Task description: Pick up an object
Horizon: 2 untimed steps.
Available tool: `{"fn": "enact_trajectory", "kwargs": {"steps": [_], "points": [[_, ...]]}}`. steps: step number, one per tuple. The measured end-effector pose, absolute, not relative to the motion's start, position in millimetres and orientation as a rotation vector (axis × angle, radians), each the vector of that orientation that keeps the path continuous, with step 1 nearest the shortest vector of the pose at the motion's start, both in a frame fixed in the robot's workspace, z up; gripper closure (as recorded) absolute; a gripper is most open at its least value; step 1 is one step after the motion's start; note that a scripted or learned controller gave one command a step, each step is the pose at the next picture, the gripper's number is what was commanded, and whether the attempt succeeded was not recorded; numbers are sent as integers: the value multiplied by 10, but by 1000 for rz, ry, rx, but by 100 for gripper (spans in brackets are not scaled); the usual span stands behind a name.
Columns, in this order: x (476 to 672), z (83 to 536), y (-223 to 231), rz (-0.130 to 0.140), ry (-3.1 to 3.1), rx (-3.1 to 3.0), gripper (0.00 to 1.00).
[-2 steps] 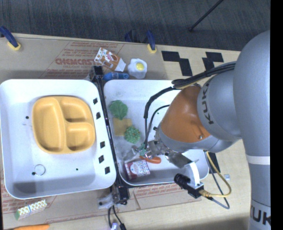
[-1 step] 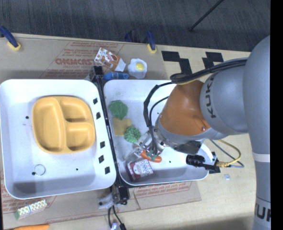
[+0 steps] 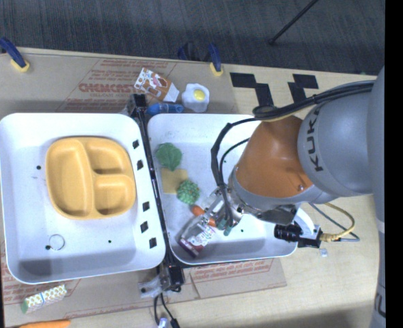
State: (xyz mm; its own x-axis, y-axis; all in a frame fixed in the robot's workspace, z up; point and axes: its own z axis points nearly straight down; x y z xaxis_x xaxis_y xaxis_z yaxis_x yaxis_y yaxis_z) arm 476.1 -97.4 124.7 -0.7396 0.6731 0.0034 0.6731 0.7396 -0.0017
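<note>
Where end effector (image 3: 218, 217) hovers, packet (image 3: 197, 238) just below-left

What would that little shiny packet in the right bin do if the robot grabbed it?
The packet looks like a crinkled wrapper, so it would probably flex or crumple rather than stay stiff. Its glossy surface may slip between fingers. It lies flat near the bin's front wall, so rolling seems unlikely.

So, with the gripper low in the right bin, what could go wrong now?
The gripper sits among crowded items: an orange piece, a green broccoli and a packet. It may pinch two at once, or push the packet against the right bin's near wall and miss.
</note>
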Motion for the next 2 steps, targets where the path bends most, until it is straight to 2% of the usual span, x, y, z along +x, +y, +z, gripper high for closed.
{"fn": "enact_trajectory", "kwargs": {"steps": [1,2], "points": [[4758,1151,-974,1,-2978,-982,0],[4759,1022,-909,0,-3091,-529,0]]}}
